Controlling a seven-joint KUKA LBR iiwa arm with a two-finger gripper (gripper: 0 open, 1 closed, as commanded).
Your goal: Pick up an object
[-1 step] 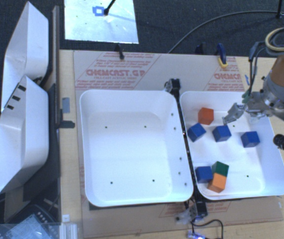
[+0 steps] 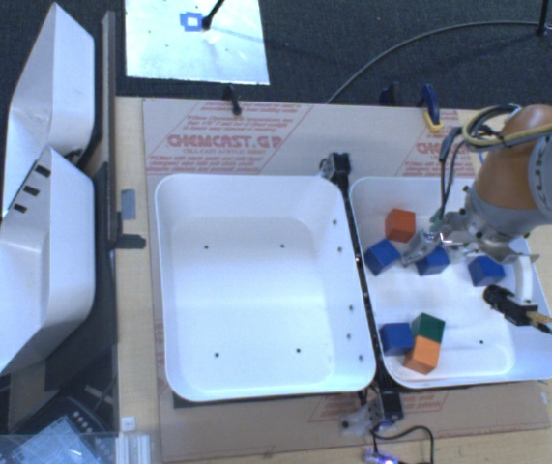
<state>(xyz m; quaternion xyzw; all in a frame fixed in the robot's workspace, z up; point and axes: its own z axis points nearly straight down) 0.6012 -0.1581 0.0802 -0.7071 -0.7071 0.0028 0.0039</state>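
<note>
My gripper point(image 2: 434, 247) is low inside the right bin point(image 2: 537, 356), reaching in from the right under the orange-banded wrist. Its tip sits right over a blue block point(image 2: 433, 262) near the bin's middle. An orange block point(image 2: 400, 225) lies just up and left of it. Another blue block point(image 2: 382, 255) rests to the left by the bin wall. A third blue block point(image 2: 486, 270) lies to the right, under the arm. Near the front a blue block point(image 2: 396, 337), a green block point(image 2: 429, 327) and an orange block point(image 2: 422, 356) sit bunched together.
The left bin point(image 2: 256, 211) stands beside the right one, sharing a raised middle wall point(image 2: 358, 269). A black cable connector point(image 2: 509, 307) hangs low over the right bin's right side. Clamps point(image 2: 430, 104) hold the back edge of the board.
</note>
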